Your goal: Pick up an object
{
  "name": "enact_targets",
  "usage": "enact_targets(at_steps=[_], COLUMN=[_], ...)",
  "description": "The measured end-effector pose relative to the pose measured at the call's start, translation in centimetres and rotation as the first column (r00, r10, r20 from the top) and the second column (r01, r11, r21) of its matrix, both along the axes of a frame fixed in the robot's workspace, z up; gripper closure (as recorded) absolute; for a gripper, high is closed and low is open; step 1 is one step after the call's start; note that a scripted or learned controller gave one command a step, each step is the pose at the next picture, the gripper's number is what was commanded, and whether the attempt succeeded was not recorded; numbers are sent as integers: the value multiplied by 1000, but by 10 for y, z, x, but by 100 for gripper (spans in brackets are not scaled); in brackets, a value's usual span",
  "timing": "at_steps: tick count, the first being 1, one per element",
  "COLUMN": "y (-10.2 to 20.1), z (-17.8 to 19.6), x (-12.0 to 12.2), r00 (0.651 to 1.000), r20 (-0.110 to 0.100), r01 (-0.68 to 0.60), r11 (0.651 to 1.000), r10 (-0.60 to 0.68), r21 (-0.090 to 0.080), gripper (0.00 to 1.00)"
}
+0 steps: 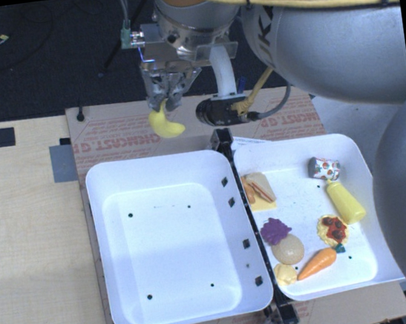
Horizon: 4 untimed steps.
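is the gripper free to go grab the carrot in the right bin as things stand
Probably not yet: the gripper already holds a yellow banana between its fingers, above the left bin's far edge. The carrot itself lies uncovered.

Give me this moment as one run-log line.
arm: raised above far edge of left bin | gripper: shut on yellow banana | right bin: carrot, other toy food

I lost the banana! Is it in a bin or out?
Out. The banana hangs pinched by the end effector above the bins.

Mirrored red print, roughly "OHMCRST C.D", on the brown board [120, 135] under both bins.
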<state>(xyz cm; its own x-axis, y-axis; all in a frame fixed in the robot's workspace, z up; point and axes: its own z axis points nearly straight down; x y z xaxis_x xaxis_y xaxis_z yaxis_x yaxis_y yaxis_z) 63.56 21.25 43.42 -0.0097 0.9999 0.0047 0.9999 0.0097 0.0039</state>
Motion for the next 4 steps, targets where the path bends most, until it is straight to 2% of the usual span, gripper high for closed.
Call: enact_targets(at_steps=[1, 2, 3, 4], y=[26, 31, 27, 4], z=[23, 55, 92, 104], x=[-5, -25, -37, -27], r00=[1000, 1000, 1000, 1000], r20=[-5, -4, -4, -6], r01=[6, 7, 7, 11], r11=[1000, 1000, 1000, 1000], r10=[-6, -7, -7, -11], r21=[-4, -4, -5, -6], gripper=[100, 100, 100, 100])
